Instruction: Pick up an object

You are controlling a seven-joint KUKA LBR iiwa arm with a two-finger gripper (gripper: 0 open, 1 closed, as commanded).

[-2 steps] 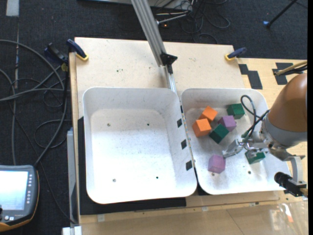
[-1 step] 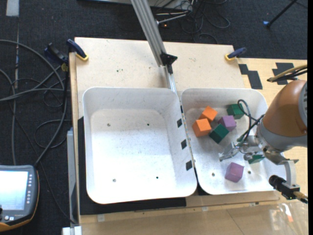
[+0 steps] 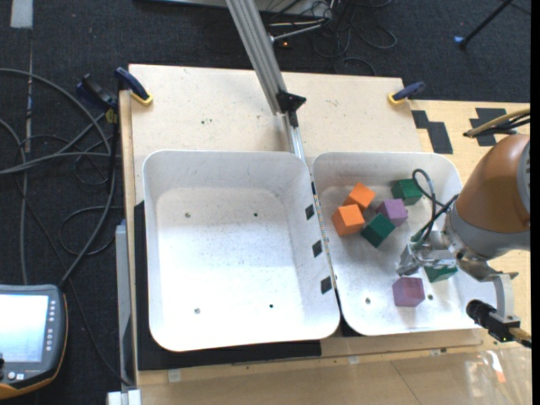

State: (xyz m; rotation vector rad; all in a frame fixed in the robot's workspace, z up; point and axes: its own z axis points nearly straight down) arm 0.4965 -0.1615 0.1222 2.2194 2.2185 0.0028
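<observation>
A pale speckled tabletop (image 3: pixel 219 108) is seen from above, set on a dark carpeted floor (image 3: pixel 59 24). Its two far corners are held by clamps with yellow and blue grips, one at the far left (image 3: pixel 135 89) and one at the far right (image 3: pixel 406 93). A slanted aluminium rail (image 3: pixel 257 45) is laid across the far edge. Black cables (image 3: pixel 51 150) are looped over the floor at the left. A handheld control pendant with a lit screen (image 3: pixel 29 337) is placed at the near left. Black square markers (image 3: pixel 434 129) are printed at the right.
</observation>
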